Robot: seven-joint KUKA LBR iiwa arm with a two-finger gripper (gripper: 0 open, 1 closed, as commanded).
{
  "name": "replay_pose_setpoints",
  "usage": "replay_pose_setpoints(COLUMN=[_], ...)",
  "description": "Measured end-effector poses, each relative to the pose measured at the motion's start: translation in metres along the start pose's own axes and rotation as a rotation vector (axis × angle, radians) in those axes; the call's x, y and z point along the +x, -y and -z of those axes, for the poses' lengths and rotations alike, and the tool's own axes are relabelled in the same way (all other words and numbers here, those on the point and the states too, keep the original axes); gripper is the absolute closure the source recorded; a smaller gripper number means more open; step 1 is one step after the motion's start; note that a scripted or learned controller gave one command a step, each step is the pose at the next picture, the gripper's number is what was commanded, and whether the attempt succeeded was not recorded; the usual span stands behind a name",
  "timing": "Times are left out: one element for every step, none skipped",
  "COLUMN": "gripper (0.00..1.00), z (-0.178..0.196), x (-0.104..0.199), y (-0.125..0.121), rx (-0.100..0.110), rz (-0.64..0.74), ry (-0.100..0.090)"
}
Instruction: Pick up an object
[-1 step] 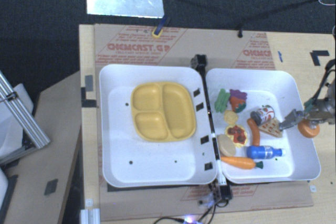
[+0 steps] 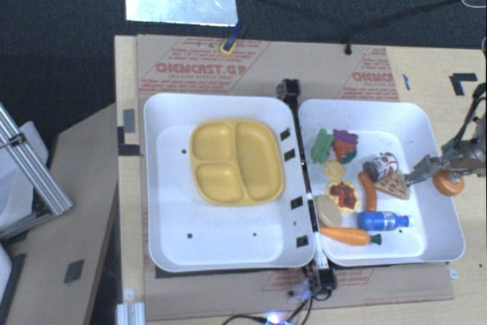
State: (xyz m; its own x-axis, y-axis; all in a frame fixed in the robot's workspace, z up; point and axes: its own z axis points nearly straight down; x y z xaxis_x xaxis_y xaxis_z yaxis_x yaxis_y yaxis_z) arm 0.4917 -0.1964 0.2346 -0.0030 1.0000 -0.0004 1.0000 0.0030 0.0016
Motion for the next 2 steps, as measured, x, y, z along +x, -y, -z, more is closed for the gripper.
replay_pose_setpoints(gripper=[0.00,0.00], z=[-0.050,-0.111], x=[-0.004,0.000], y=[0.009,0.015], rx=[0.004,0.004], rz=[-0.002,-0.002], ry=[-0.001,-0.002])
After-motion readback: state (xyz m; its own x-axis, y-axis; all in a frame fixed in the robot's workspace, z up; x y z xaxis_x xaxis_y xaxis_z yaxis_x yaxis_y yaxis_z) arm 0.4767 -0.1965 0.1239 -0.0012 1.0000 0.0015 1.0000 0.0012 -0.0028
